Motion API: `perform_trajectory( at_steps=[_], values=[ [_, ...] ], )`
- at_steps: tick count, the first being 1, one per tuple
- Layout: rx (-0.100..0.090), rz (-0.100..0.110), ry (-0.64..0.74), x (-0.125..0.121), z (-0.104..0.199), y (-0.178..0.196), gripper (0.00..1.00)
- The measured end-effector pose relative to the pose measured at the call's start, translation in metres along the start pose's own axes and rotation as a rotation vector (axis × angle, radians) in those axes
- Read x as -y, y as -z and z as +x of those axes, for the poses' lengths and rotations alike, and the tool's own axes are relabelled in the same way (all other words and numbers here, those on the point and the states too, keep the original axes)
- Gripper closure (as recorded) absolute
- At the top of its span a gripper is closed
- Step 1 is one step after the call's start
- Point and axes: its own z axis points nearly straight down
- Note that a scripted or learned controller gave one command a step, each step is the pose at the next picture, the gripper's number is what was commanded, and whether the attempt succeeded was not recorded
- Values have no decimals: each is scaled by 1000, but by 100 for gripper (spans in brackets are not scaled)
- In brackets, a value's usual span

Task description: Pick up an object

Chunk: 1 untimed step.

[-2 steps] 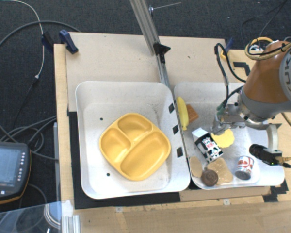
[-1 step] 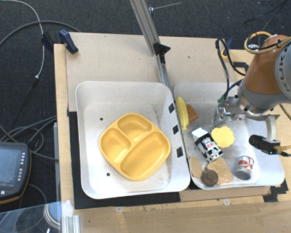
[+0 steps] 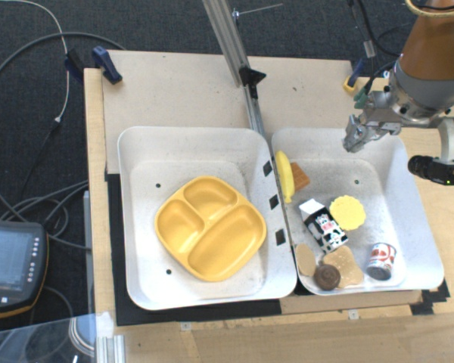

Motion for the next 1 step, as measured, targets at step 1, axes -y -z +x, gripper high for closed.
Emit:
perform_trajectory(
  at_steps=[1],
  values=[
    [-2, 4, 3, -54, 50, 15, 100]
  ],
)
